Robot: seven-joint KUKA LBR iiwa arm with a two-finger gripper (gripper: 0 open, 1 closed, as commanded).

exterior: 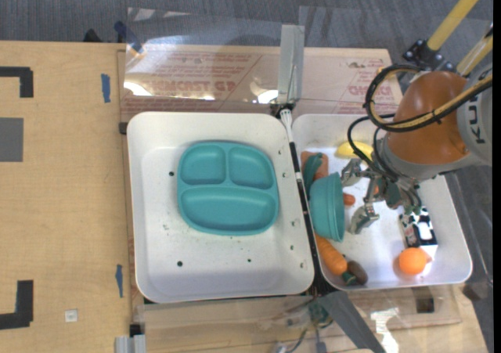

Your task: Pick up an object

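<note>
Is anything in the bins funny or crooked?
Yes. A teal bowl in the right bin is tipped up on its edge, leaning against the wall between the bins, not lying flat. The teal divided plate in the left bin lies flat.

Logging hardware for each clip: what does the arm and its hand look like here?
The arm is grey with a rounded orange band above the wrist. Black cables loop around the band. The hand is bare metal with dark parts, ending in two slim fingers. A small black-and-white part sits beside it.
</note>
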